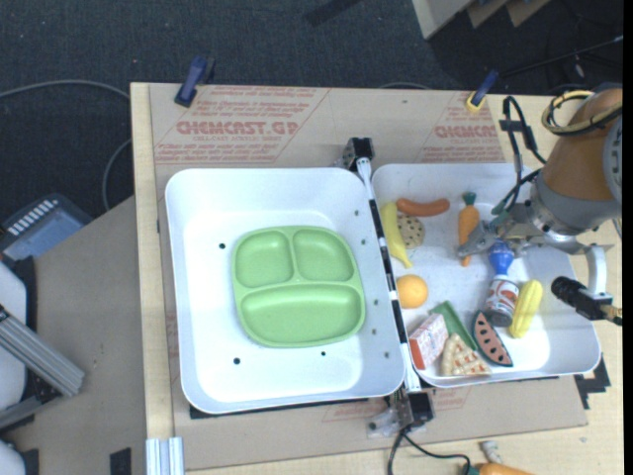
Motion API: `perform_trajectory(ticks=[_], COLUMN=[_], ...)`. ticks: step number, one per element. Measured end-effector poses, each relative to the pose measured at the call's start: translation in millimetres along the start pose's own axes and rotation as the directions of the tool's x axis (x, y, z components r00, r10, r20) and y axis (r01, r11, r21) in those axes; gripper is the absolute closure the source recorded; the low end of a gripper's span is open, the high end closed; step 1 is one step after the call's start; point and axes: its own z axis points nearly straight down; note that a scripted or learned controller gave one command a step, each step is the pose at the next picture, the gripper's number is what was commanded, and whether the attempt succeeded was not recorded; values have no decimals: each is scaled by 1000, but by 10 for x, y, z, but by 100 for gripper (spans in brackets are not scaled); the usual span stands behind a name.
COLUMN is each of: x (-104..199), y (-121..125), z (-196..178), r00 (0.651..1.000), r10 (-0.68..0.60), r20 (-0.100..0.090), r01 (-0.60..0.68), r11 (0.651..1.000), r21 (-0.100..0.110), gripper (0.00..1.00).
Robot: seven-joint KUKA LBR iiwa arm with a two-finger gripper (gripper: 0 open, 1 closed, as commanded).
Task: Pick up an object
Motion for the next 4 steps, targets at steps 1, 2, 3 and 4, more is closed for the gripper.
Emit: perform_trajectory(ticks=[1, 2, 3, 4], x=[229, 674, 231, -63], y=[-379, 125, -959, -180], z=[3, -1, 6, -232], r00=[1000, 1000, 1000, 1000], r10=[1, -1, 2, 1], r20=[-1, 1, 1, 2], r01=[-1, 1, -2, -1], r11=[1000, 1000, 1000, 1000], r21=[1, -3, 1, -3], gripper=[0, 0, 0, 0])
